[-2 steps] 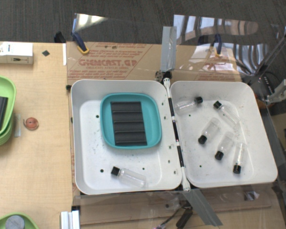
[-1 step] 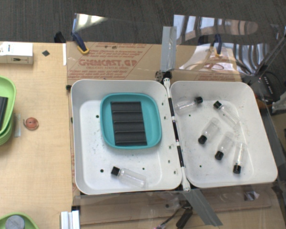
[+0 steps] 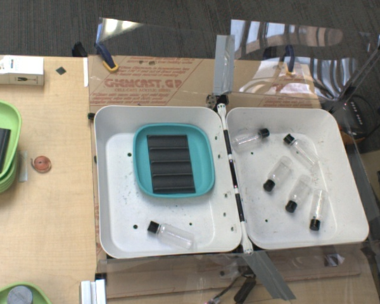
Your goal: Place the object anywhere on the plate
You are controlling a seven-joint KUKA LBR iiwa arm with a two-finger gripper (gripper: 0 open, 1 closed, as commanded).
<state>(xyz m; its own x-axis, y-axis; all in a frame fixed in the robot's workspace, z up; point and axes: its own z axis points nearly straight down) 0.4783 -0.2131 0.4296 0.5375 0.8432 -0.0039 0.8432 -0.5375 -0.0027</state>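
Camera view looks down on a wooden tabletop (image 3: 44, 233) with two white bins set side by side. Taking the teal plate (image 3: 174, 160) as the landmark: well to its left, at the tabletop's edge, sits a green tray (image 3: 3, 147) with something dark in it, and between that tray and the plate lies a small reddish disc (image 3: 42, 163). Up and to the left of the plate, a white box (image 3: 16, 70) rests near the tabletop's far edge.

The plate lies in the left bin (image 3: 114, 189), toward its far half, and carries a dark ribbed insert (image 3: 171, 164). Below the plate, near the bin's front wall, lies one clear vial (image 3: 170, 234) with a black cap, on its side, cap pointing left. It is apart from the plate, not touching it.

Behind the plate a cardboard sheet (image 3: 145, 81) with red print lies flat.

To the right of the plate, across the seam between the bins, the right bin (image 3: 342, 233) holds five more clear vials (image 3: 277, 173) with black caps, scattered loosely, all on their sides and apart from one another.

As for the pincer, I cannot tell whether it is released or clenched.
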